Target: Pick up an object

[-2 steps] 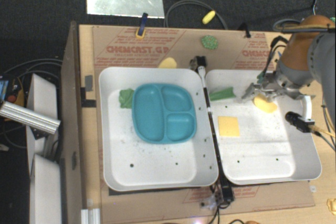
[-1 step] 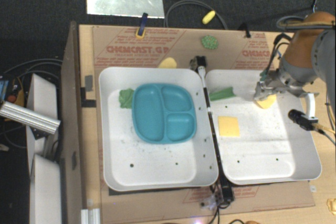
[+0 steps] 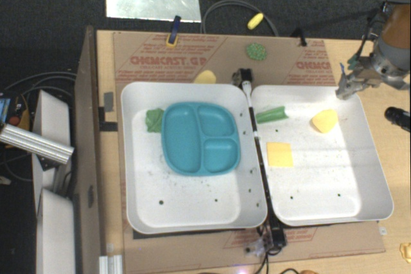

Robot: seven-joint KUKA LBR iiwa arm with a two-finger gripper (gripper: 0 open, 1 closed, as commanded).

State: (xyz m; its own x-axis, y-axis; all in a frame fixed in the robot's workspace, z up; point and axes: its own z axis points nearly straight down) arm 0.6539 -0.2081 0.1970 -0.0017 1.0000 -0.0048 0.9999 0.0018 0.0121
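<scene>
Yellow square (image 3: 279,154) is seen near the right bin's (image 3: 334,202) left wall | yellow lump (image 3: 324,120) farther right | green piece (image 3: 270,114) far-left | gripper (image 3: 349,88) over far-right rim, finger state cannot be told | blue tray (image 3: 199,138) fills left bin (image 3: 186,212).

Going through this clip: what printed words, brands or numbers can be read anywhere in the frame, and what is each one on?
"CHEMCAST" followed by unclear letters, in red, on the brown board behind the left bin.
A second red print of the same kind on the board behind the right bin: too blurred to read.
No readable text on the blue tray.
</scene>
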